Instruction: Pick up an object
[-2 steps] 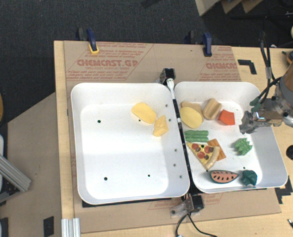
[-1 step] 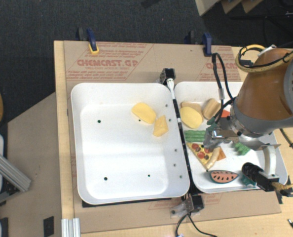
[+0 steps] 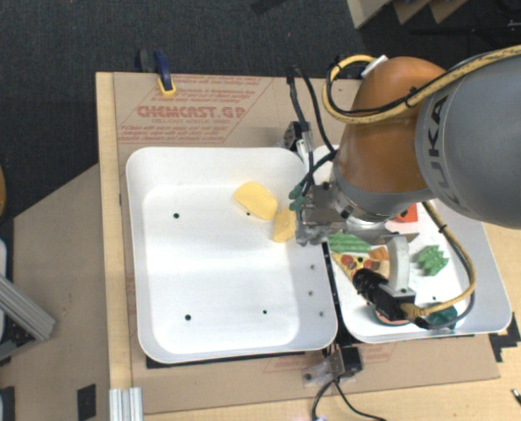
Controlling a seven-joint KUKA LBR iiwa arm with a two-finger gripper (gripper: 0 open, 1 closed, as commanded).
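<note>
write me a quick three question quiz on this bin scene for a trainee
1. True or false: the yellow object lies in the left bin.
2. Which thing lies in the right bin, near the arm? A) green object B) blue mug C) metal spoon
3. Fill in: the band above the arm's wrist is coloured ____.

Key: 1 true. 2 A, the green object. 3 orange.
</note>
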